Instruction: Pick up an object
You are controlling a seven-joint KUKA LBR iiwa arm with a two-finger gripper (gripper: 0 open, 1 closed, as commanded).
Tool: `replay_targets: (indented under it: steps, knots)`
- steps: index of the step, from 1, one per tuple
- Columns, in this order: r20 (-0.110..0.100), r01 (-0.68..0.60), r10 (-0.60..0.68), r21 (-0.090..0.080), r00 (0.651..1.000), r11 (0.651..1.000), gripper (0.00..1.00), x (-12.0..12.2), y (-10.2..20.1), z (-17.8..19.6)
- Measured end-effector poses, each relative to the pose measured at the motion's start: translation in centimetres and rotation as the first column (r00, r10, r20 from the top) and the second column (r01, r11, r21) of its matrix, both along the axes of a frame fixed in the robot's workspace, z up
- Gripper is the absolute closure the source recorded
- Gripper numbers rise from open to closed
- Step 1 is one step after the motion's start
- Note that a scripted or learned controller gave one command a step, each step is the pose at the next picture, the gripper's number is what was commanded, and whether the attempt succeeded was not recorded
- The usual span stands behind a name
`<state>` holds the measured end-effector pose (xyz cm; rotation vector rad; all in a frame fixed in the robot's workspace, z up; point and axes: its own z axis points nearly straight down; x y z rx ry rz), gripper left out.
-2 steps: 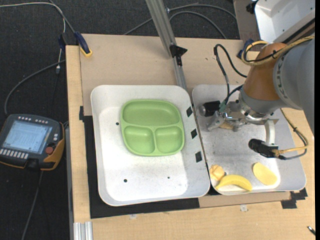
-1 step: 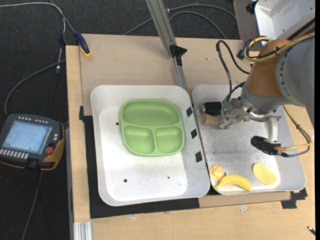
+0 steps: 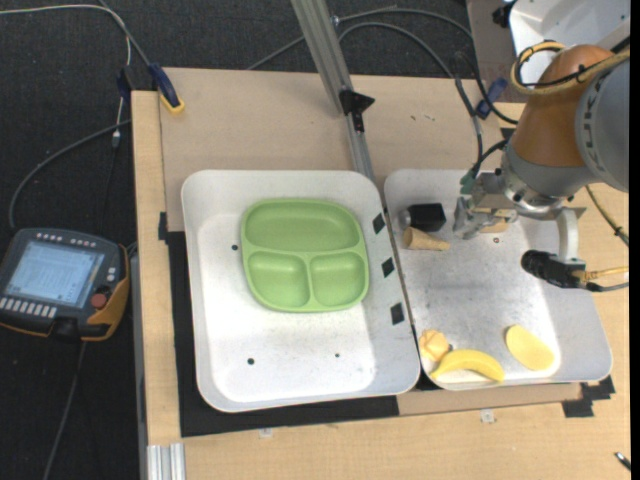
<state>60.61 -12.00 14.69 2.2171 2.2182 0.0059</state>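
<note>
A banana (image 3: 470, 366) lies nearest the camera, along the near rim of the right bin (image 3: 590, 340), which serves here as the landmark. Just beside the banana, at that bin's near left corner, sits a small pale peach-coloured piece (image 3: 433, 345) touching it. To the banana's right, still by the near rim, lies a flat yellow oval piece (image 3: 529, 347). Toward the bin's far left part rest a small black block (image 3: 426, 214) and, just in front of it, a tan wedge-shaped piece (image 3: 427, 240); the two are close together, and whether they touch is unclear. The tool (image 3: 476, 222) hangs over the bin's far middle, just right of the block and the wedge, under the grey arm (image 3: 560, 128) that reaches in from the bin's right. Whether its fingers are spread or pressed together cannot be told, and nothing can be seen between them. Left of the right bin stands the left bin (image 3: 215, 368), touching it along the shared edge, with a green divided plate (image 3: 304, 254) lying flat inside. Both bins rest on the tabletop (image 3: 250, 118). Far left of the bins, off the tabletop, lies a handheld control pendant (image 3: 60, 283).
</note>
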Motion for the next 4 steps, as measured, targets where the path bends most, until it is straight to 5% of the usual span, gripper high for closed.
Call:
replay_targets:
  steps: [2,4]
  knots:
    - [0.000,-0.001,0.001,0.000,1.000,1.000,1.00,0.5,-0.1,8.5]
    - [-0.010,-0.005,0.005,0.004,1.000,1.000,1.00,-3.2,8.9,7.1]
